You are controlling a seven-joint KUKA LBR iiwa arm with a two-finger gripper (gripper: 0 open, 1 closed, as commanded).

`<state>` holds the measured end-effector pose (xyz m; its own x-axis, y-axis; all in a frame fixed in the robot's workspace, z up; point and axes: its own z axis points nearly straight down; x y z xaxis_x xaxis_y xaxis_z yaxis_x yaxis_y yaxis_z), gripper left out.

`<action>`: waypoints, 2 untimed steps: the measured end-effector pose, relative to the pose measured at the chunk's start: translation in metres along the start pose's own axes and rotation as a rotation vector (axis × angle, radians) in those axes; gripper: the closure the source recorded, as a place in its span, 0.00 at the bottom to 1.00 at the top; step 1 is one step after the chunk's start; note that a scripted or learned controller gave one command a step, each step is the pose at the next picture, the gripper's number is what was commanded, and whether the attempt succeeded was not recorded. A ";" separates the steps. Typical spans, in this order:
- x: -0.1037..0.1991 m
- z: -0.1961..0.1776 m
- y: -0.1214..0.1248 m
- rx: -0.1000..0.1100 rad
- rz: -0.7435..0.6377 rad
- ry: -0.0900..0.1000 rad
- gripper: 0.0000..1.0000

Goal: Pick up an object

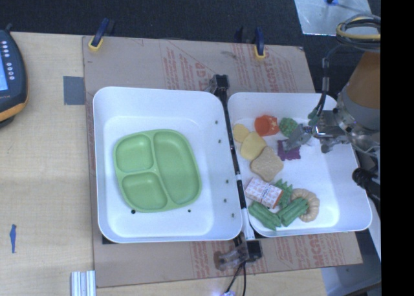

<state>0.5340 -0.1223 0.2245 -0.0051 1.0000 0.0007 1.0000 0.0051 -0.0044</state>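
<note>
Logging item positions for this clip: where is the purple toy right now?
The purple toy lies in the right bin, toward its upper middle, just below the end effector and right of the tan bread slice.

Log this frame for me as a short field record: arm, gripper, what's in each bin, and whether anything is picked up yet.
arm: reaches in from the right over the right bin
gripper: low above the purple piece, beside the green leafy piece
jaws: state unclear
left bin: green divided plate
right bin: red tomato, yellow pieces, bread slice, wrapped packet, green beans, shrimp
grasp: none visible
</note>
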 end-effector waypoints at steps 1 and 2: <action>0.009 0.074 0.047 0.005 -0.003 0.000 0.00; 0.004 0.133 0.085 -0.006 -0.003 -0.003 0.00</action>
<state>0.6185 -0.1176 0.0916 -0.0086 1.0000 -0.0022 1.0000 0.0086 0.0017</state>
